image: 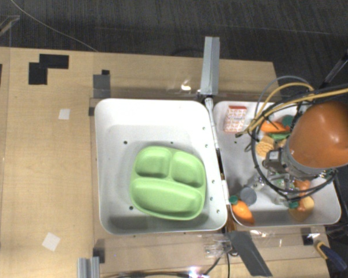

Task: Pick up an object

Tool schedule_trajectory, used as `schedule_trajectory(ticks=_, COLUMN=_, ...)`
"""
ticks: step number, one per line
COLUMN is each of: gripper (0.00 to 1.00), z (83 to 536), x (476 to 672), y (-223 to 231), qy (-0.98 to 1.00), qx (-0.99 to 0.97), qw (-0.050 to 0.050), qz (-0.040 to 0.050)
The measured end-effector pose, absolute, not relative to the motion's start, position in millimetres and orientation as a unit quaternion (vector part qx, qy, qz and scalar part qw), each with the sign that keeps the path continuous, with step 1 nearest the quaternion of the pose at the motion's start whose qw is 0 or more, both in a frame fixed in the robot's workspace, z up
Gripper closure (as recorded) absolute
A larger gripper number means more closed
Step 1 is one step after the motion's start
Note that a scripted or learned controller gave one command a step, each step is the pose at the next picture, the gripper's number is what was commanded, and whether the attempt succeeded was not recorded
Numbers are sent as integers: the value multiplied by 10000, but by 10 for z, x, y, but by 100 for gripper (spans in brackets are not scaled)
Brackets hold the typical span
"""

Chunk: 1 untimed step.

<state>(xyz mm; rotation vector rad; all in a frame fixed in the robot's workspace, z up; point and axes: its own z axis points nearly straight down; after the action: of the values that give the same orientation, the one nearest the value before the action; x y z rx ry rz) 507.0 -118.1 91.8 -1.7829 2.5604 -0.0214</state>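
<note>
Arm with orange band [325, 133] reaches into the right white bin [334, 213], at the frame's right. Gripper [284, 181] is low among cables; its state cannot be told. Small orange carrot-shaped toy [241, 211] lies at that bin's lower-left corner. Green three-compartment plastic tray [169, 182] sits in the left white bin [113, 155].

A green divided plate [168, 182] is taking up the middle of the left bin [110, 155], leaving bare floor along its walls. The arm [322, 135] and its cables [272, 106] are crowding the right bin [238, 172], where small toys [242, 211] are lying close together.
</note>
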Motion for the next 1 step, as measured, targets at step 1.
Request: schedule_trajectory(ticks=1, gripper=0, z=885, x=6381, y=-1456, qy=8193, qx=-5734, qw=66, qz=-28)
